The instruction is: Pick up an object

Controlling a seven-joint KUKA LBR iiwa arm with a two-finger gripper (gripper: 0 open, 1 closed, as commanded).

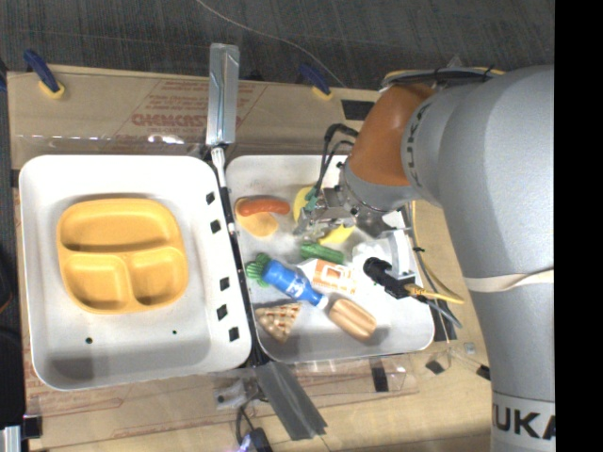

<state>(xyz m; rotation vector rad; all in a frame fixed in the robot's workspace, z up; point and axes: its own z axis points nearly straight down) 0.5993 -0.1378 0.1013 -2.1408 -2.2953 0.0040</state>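
My gripper [318, 218] reaches down into the right bin [415, 332], over its upper middle. Its metal fingers hang just above a green piece [322, 251] and a yellow piece [303, 201]. To its left lies an orange and red toy food item [260, 212]. Below it sit a blue bottle with a green cap [285, 281], a small orange and white card [334, 276], a brown bread roll [351, 316] and a striped brown shell [279, 320].
The left bin [47, 347] holds a yellow divided tray [122, 252]. A metal divider bar [222, 92] stands between the bins at the back. The grey arm with its orange band [386, 144] covers the right bin's upper right part.
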